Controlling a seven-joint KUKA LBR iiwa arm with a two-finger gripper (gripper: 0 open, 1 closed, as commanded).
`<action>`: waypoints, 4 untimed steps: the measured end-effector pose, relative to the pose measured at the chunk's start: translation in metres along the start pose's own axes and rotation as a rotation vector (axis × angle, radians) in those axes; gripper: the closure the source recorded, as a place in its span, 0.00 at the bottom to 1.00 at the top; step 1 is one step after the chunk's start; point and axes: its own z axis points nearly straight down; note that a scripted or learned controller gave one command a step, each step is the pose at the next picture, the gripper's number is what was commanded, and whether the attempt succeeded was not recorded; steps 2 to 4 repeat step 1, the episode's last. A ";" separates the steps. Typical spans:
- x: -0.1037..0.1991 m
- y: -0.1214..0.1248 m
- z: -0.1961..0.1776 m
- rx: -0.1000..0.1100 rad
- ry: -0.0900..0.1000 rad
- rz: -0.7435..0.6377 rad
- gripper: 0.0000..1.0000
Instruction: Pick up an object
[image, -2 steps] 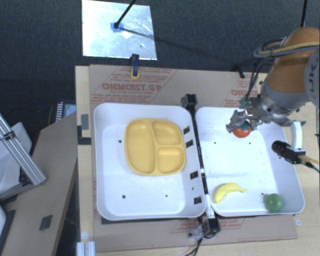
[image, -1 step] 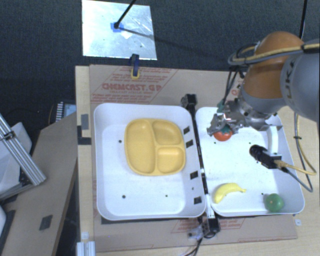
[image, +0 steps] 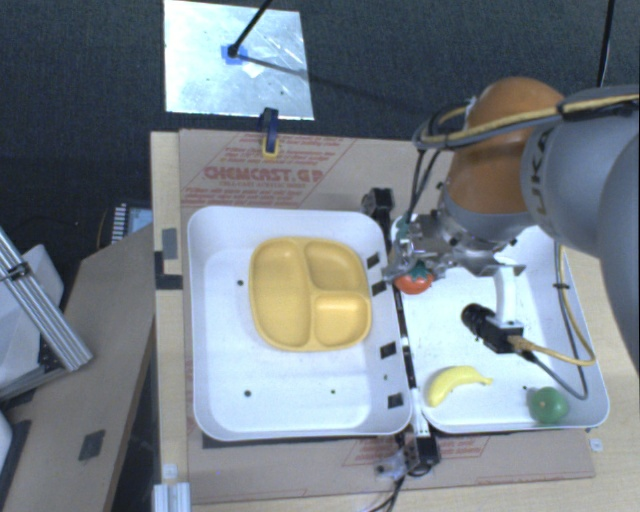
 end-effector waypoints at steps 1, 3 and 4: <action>0.050 -0.018 0.003 0.000 -0.001 0.001 1.00; 0.050 -0.018 0.003 0.000 -0.001 0.001 1.00; 0.050 -0.018 0.003 0.000 -0.001 0.001 1.00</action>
